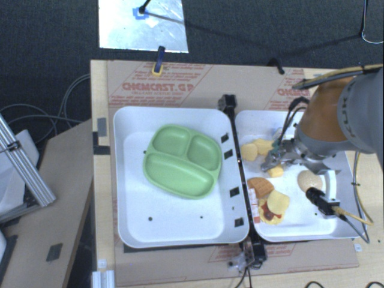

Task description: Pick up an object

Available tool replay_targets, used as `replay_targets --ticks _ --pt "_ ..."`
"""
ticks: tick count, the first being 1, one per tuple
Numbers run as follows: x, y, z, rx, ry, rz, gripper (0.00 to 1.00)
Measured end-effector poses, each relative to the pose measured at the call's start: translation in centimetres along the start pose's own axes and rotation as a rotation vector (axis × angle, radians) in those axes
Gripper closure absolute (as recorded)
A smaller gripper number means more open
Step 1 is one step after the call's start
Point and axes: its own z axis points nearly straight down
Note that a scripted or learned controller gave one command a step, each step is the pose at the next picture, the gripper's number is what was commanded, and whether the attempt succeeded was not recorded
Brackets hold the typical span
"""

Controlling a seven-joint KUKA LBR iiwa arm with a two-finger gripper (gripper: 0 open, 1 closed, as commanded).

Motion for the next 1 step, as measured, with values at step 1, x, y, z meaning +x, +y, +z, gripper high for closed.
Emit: replay_targets --ticks 1 --pt "-1.06 0.33 -5.74 0.006 0.002 0.001 1.00"
